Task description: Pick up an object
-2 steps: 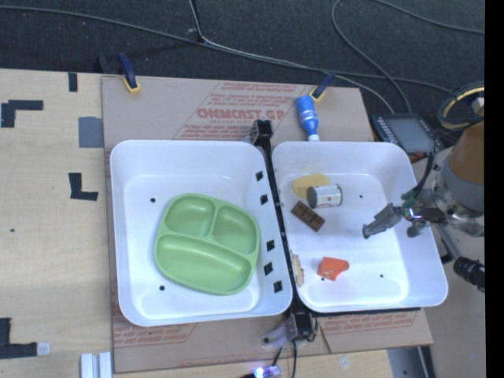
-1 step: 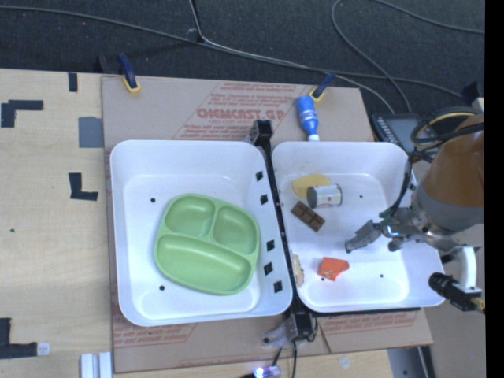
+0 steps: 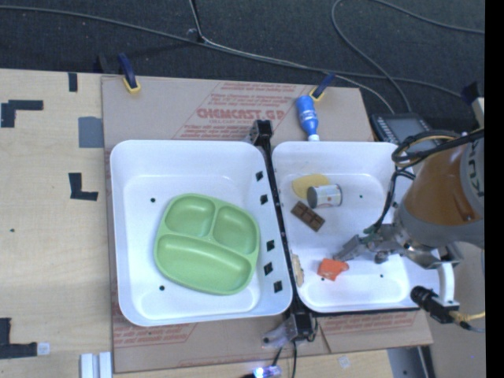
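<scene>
**Closing on the orange piece without pushing it away**

The gripper [image 3: 352,250] sits low inside the right bin [image 3: 370,296], reaching in from the right, its dark fingers pointing left toward a small orange object [image 3: 333,268] that lies on the bin floor near the front wall. The fingertips look slightly apart, with nothing between them, though the view is coarse here and the gap is hard to read. The orange piece is just beside the tips, a little forward of them, and seems not to be touched.

Judging from this, the step in hand is the final approach and grasp, and the orange piece is the likely target. To do it well, the fingers should straddle the piece before they shut; right now they appear offset toward the back of the bin, so a small shift toward the front wall would centre it. Descend squarely so that neither tip nudges the piece, since a light plastic thing will skid on the smooth white floor. The front wall is near, so the outer finger needs room.

Other candidates lie farther back in the same bin: a brown bar [image 3: 308,216], a yellow object [image 3: 309,184] and a grey cylinder [image 3: 325,196] touching it. The left bin [image 3: 134,172] holds a green divided plate [image 3: 208,242], well apart from the gripper.
</scene>
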Available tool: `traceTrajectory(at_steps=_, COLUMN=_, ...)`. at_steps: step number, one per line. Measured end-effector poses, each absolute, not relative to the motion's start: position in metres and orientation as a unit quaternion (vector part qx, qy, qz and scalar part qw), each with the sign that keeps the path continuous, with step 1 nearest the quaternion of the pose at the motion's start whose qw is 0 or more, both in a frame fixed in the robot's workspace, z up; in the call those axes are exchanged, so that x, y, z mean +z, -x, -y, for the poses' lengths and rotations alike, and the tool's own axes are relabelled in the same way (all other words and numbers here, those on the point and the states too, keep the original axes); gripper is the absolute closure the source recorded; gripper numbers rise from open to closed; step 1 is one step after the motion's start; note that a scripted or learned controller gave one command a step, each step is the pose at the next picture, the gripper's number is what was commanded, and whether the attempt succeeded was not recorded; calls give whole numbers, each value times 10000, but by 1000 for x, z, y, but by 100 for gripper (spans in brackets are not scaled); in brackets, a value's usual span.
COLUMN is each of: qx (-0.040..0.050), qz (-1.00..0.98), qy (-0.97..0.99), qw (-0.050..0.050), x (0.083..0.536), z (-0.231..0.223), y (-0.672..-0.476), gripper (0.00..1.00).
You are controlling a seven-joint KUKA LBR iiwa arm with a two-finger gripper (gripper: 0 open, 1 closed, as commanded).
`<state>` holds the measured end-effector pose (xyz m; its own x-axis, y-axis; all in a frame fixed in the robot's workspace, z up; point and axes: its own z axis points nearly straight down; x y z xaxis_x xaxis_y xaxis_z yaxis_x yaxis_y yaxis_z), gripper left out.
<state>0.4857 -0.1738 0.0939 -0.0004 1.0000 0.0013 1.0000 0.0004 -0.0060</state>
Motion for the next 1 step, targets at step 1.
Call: traceTrajectory(at_steps=1, qx=3, qz=7074, qy=7068, qw=-4, x=85, z=174, y=-486, gripper=0)
